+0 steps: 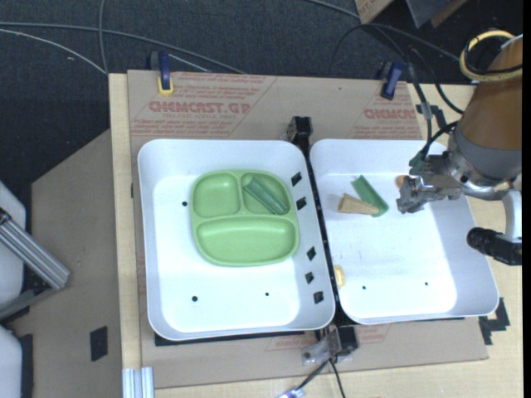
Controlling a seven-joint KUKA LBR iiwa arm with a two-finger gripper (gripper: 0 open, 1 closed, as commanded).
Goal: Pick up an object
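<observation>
1. I see the gripper (411, 196) low over the right bin (415, 301); whether it is parted or closed I cannot tell.
2. Green stick (368, 194): just left of the gripper, apart from it.
3. Tan wedge (355, 205): touching the stick's far side.
4. Green divided plate (245, 219): well left, in the left bin (166, 247).

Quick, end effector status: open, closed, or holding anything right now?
End effector: cannot be told. It sits low over the right bin, just right of the green piece and tan wedge, apparently touching neither.
</observation>
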